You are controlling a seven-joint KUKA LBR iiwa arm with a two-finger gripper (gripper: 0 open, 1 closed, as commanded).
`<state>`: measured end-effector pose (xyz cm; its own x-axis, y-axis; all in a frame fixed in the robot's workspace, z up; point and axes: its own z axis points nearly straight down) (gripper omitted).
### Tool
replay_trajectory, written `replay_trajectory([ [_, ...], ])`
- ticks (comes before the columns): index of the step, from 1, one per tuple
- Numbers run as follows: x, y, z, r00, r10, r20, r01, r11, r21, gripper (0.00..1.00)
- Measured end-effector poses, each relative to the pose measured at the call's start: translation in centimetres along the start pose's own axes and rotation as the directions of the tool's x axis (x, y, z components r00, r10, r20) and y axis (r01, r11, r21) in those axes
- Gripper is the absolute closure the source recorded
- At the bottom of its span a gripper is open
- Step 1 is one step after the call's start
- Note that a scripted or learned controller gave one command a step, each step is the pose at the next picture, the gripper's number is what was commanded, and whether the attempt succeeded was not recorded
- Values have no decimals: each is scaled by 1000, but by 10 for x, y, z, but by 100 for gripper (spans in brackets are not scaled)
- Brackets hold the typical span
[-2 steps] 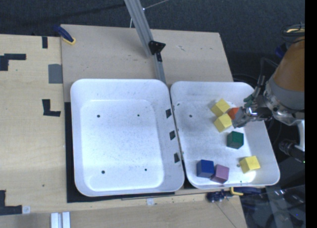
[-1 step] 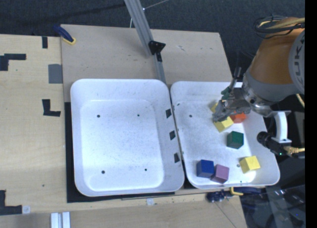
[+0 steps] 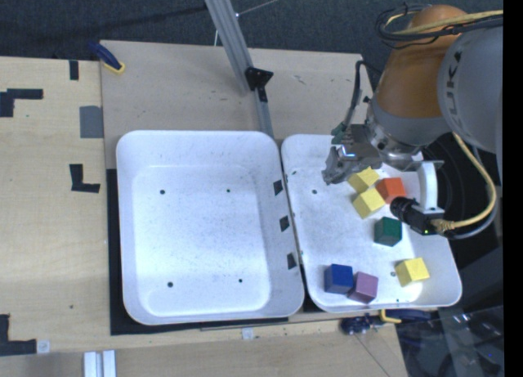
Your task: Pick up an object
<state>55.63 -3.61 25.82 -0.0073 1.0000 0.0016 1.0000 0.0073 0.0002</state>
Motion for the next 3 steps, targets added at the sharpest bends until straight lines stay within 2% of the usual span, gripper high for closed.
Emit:
replay_trajectory([
  [2, 82, 41, 6, 1000, 2, 2, -2, 1000, 0, 100],
  [3, 124, 67, 29, 1000, 2, 2, -2, 1000, 2, 100],
])
